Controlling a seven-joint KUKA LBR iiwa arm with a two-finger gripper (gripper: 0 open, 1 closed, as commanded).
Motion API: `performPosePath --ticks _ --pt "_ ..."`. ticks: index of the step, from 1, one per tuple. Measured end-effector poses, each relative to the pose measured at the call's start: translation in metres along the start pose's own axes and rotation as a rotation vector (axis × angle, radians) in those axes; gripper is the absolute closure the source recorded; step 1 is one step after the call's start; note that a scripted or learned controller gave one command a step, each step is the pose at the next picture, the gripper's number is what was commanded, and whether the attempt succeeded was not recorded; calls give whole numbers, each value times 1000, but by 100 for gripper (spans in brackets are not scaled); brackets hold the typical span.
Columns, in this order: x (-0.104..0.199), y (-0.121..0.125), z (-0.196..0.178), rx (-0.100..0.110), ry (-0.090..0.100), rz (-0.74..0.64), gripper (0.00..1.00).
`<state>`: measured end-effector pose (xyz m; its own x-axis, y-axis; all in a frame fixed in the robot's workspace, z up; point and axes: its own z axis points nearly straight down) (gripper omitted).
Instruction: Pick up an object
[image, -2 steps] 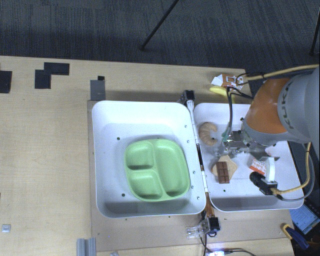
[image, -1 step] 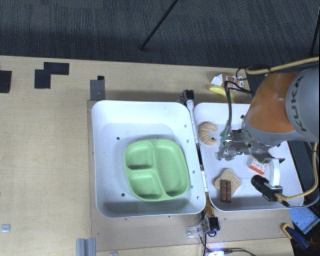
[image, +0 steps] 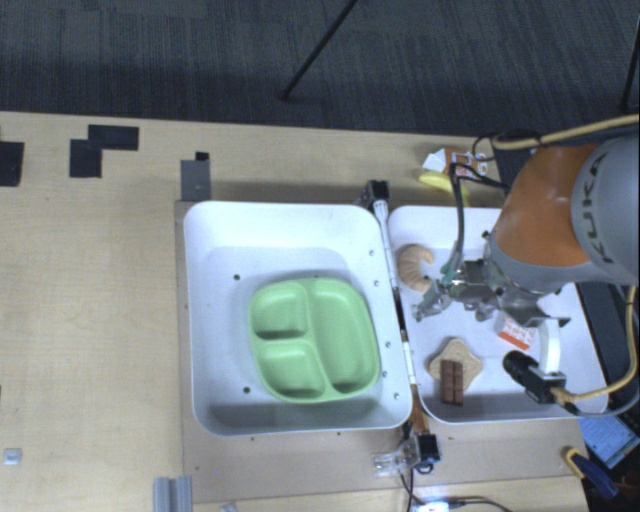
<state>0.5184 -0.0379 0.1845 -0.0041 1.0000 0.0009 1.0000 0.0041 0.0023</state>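
The nearest thing to lift is the pale brown roll (image: 413, 266), lying in the upper left corner of the right bin (image: 497, 412), close to that bin's left wall. The gripper (image: 437, 297) sits just below and to the right of it, near but seemingly not on it. Nothing can be seen held in it, and from this slant I cannot tell whether it is apart or together.

As I judge it, the step in hand is lining up for a grasp, with the lift itself not yet done. To do it well, the gripper should be centred over the middle of the roll rather than its curled end, and brought straight down, so that it closes across the narrow width. The bin wall next to the roll leaves little room on that side. It looks safer to approach from the open middle of the bin than to risk wedging against the wall. A rounded roll may slip or turn, so a low, square grip is best.

Lower in the same bin lies a tan slice (image: 464, 356) with a brown bar (image: 452, 381) resting on it, well clear of the roll. The grey and orange arm (image: 560, 220) reaches over the bin's right half. The left bin (image: 215, 300) holds a green divided plate (image: 312, 338). Both bins stand on the pale wooden worktop (image: 90, 330).
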Motion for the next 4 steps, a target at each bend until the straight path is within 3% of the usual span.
performPosePath --ticks 1,2,3,4 --pt "-55 -21 55 2 -1 2 0" --pt "-48 -30 98 -3 -1 2 0" --pt "-48 -28 86 -10 -1 0 100" --pt "17 -30 -12 -1 0 -1 100"
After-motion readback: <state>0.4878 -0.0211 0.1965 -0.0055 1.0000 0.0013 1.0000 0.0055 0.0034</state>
